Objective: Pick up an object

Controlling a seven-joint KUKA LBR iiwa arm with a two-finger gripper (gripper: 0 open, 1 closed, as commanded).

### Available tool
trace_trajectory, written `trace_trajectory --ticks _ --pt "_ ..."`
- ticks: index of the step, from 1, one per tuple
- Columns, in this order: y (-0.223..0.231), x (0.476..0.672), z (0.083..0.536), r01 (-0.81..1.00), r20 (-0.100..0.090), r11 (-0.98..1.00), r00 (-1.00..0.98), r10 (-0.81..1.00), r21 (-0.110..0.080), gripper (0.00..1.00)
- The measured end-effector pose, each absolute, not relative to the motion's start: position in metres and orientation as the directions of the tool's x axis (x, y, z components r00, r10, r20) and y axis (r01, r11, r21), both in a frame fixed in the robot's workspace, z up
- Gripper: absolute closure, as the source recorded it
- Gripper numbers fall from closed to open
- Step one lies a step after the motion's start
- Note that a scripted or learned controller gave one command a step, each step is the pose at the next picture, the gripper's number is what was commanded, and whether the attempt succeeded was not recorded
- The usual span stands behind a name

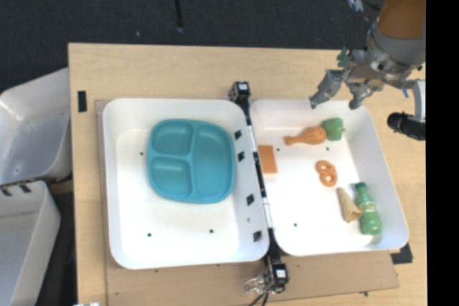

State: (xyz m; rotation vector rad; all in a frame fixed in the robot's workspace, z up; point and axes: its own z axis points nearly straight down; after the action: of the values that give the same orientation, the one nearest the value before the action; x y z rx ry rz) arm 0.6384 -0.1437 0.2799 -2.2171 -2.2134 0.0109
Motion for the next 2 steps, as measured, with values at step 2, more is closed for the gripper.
trace_trajectory --ticks 2 --pt "-0.139 0.632 0.237 1.0 -0.002 -0.002 0.002 1.0 -0.003 0.0"
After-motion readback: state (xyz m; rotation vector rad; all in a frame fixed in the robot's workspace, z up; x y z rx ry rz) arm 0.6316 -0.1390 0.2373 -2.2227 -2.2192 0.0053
